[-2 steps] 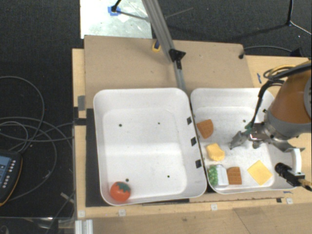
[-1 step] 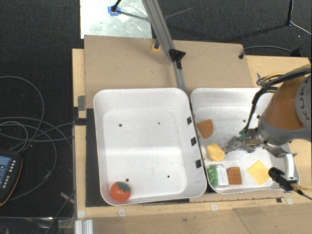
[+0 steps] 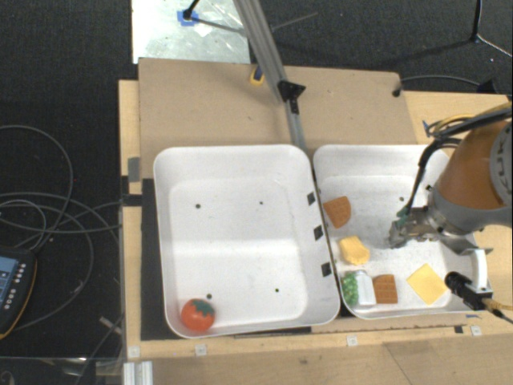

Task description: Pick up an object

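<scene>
- The grey arm with its orange band (image 3: pixel 473 175) reaches in from the right and ends over the right shallow white plastic bin (image 3: pixel 365 163).
- The claw (image 3: pixel 403 233) hangs low inside that bin, over bare white floor near its middle; from this slanted view whether it is spread or pressed together cannot be told, and nothing is seen pinched in it.
- Just to the claw's left and a little toward the near edge lies a pale yellow rounded lump (image 3: pixel 354 251), apart from the claw.
- Farther left and slightly toward the far side lies an orange-brown flat piece (image 3: pixel 337 211), close to the bin's left wall.
- Toward the near edge from the claw, slightly right, lies a flat yellow square tile (image 3: pixel 426 284), tilted like a diamond.
- Near-left of the claw, between the lump and the tile, lies a small brown rectangular block (image 3: pixel 385 289), and touching its left side a white piece with a green end (image 3: pixel 356 288).
- Well to the claw's left sits the left shallow white plastic bin (image 3: pixel 232 167), side by side with the right one.
- In that left bin's near-left corner, well apart from the claw, rests a round red tomato-like ball with a green top (image 3: pixel 197 314).
- Both bins rest on a tan wooden bench (image 3: pixel 345 103).
</scene>
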